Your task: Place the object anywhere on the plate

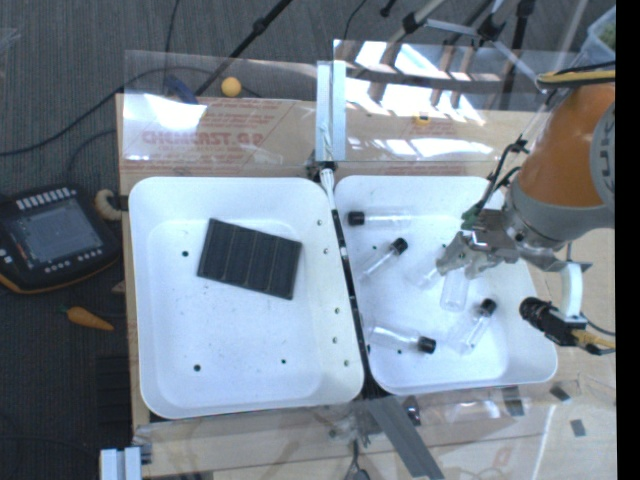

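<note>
Five clear vials (pixel 398 341) in right bin (pixel 520 368), one dark plate (pixel 249 258) in left bin (pixel 170 388), fingers (pixel 452 258) state unclear.

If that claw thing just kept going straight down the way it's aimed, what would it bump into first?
Most likely the clear vial lying right under the gripper in the right bin. Depth is hard to judge from above, so it may just miss it and meet the white bin floor instead.
</note>
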Tool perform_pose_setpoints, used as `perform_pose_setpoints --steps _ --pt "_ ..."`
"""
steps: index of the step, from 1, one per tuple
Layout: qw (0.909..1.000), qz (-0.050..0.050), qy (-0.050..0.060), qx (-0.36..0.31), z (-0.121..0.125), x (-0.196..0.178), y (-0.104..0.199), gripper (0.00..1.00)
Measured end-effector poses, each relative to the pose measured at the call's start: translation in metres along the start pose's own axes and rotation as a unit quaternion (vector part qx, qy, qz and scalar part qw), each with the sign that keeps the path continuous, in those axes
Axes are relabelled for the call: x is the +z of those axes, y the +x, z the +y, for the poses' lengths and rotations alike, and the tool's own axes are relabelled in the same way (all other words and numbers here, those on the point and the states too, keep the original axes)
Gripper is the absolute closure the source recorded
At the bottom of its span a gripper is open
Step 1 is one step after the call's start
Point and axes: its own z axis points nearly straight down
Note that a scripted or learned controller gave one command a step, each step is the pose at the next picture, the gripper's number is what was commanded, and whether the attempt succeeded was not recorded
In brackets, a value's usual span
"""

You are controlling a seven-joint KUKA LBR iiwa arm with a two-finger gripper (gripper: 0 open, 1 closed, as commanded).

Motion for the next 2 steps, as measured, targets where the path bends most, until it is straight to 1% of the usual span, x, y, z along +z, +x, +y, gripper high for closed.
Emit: perform_pose_setpoints --steps 1,2 --pt "0.9479 -0.002 0.000 0.319 0.052 -0.018 0.062 1.00" --pt "0.9527 -0.002 0.001 0.304 0.051 0.002 0.145 1.00"
